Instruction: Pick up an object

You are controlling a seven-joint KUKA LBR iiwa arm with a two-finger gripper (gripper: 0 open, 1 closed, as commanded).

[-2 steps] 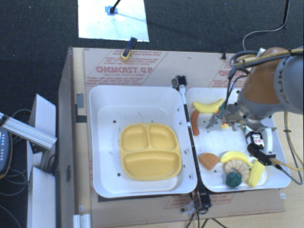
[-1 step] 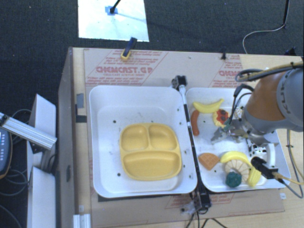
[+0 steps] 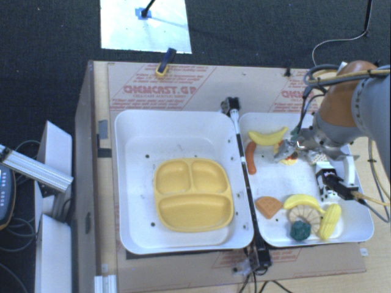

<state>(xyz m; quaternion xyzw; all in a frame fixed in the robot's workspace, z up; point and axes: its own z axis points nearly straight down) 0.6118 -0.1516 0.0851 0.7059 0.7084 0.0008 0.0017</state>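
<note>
My gripper reaches down into the far part of the right bin. It hangs just below a yellow banana and right of an orange sausage. A small orange piece peeks out right beneath it. Along the bin's near side lie an orange wedge, a second banana, a round cookie, a teal ball and a yellow corn cob. Nothing can be seen held in the gripper.
The left bin holds a yellow divided plate. A ridge where the two bins meet runs between them. The grey arm with its orange band comes in from the right over the bin's far right corner.
</note>
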